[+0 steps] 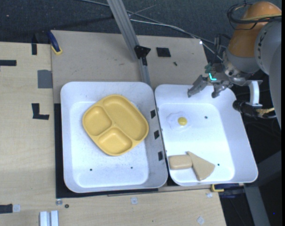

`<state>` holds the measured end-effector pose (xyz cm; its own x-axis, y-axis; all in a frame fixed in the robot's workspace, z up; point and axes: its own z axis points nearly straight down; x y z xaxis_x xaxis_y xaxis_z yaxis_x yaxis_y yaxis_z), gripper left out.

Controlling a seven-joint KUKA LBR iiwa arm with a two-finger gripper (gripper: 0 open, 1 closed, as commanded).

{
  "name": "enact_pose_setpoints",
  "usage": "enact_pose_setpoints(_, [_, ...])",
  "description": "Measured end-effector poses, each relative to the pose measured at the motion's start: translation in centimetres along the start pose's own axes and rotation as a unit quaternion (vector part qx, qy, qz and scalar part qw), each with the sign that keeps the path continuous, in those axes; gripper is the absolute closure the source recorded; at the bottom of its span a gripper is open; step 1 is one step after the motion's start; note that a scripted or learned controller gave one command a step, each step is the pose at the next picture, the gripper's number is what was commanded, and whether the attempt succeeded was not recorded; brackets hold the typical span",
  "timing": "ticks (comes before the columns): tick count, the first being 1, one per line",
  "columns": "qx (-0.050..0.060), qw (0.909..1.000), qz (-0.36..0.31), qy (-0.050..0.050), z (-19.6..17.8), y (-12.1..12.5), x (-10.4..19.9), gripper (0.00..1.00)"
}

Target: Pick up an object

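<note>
Grey two-finger gripper [206, 89] hovers with fingers spread, pinching nothing, over the right white bin's [236, 140] far rim. Below the fingertips lies a small yellow ball [182, 121]; round, it may roll off closing pads.

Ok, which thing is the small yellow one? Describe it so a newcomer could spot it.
Look in the right bin, on its floor toward the far half. The small yellow ball sits alone there, round and bright, unlike the two flat tan pieces near the front edge.
</note>
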<state>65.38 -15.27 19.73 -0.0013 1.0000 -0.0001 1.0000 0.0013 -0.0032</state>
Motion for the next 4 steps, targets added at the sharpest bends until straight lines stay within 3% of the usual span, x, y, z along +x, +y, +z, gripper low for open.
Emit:
enact_pose_setpoints(1, [-0.001, 1.0000, 0.000, 0.000, -0.1, 0.0, 0.0, 0.00])
enact_pose_setpoints(3, [0.001, 1.0000, -0.001, 0.000, 9.9, -1.0, 1.2, 0.00])
enact_pose_setpoints(4, [-0.002, 1.0000, 0.000, -0.001, 11.0, -0.9, 1.2, 0.00])
